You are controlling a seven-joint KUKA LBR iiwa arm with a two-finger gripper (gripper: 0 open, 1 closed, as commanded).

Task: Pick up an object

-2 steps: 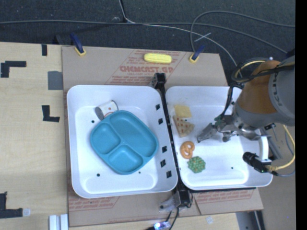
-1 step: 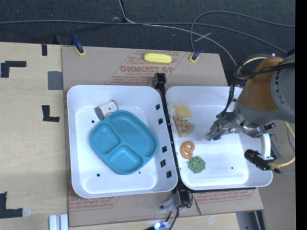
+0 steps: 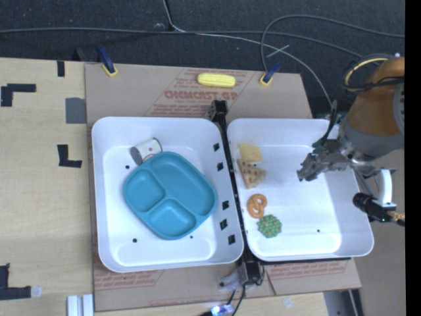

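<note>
Green toy [image 3: 269, 226] below end effector [image 3: 309, 170], arm reaching leftward.

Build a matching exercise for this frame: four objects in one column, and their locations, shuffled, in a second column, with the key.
Objects:
1. blue divided plate
2. yellow corn cob
3. green ball
4. gripper

Places:
A. on the cardboard behind the bins
B. over the right bin's middle
C. in the left bin
D. near the right bin's front-left corner

Pairs: 1-C, 2-A, 3-D, 4-B
</note>
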